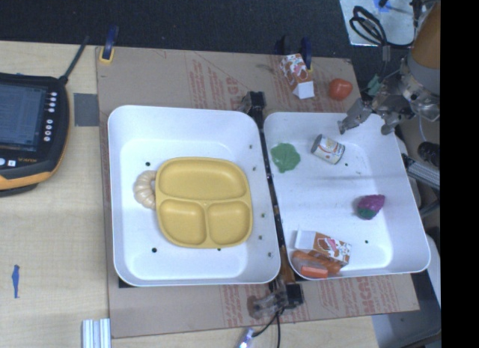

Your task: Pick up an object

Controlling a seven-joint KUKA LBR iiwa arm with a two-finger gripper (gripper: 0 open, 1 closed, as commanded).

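Pincer over right bin's far edge

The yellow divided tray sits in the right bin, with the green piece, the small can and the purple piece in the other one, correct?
Not quite: the camera view shows the yellow divided tray in the left bin. The green piece, small can and purple piece lie in the other, right bin.
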